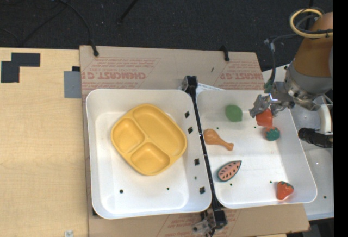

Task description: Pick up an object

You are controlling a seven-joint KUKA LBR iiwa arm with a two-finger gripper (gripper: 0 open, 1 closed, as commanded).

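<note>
A small orange-red toy piece point(265, 118) sits at the tips of the grey arm's jaws, over the right white bin's point(304, 168) upper right part, just above a little teal-green lump point(272, 133); whether it is lifted is unclear.

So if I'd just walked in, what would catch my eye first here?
Probably the big yellow divided plate, lying alone in the left bin. Next, the grey and orange arm reaching in from the right, its gripper over a small red-orange toy near the right bin's far edge. Scattered around it are toy foods: a green ball, a drumstick, a watermelon slice and a strawberry.
</note>
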